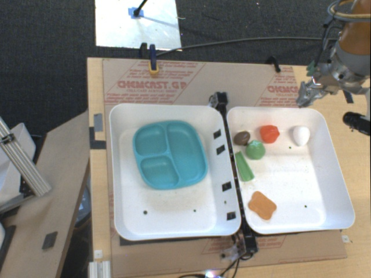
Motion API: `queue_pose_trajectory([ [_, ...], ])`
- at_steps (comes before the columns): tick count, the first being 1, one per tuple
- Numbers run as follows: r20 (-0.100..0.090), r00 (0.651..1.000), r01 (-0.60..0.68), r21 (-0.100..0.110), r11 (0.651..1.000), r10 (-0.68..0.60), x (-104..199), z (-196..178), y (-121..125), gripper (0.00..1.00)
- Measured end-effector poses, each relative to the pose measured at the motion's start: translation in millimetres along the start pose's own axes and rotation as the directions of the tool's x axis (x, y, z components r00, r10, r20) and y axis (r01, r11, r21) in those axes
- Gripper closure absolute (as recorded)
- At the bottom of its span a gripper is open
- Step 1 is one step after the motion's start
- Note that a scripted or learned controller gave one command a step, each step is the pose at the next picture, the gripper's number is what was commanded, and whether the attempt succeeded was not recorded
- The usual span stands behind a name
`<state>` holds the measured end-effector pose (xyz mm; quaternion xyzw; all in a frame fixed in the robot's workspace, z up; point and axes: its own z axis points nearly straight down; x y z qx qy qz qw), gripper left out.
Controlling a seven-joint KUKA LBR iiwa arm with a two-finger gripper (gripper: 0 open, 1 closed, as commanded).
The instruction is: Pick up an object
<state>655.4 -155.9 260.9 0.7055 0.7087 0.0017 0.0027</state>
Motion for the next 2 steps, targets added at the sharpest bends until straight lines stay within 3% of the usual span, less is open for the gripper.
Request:
queue_pose_trajectory([
  [1, 0.0, 1.0, 0.001, 0.001, 1.0, -0.001, 0, -30, 1, 1.0],
  [2, -0.002, 1.0, 0.002, 0.007, 1.0, -0.002, 47, -16, -31, 1.0],
])
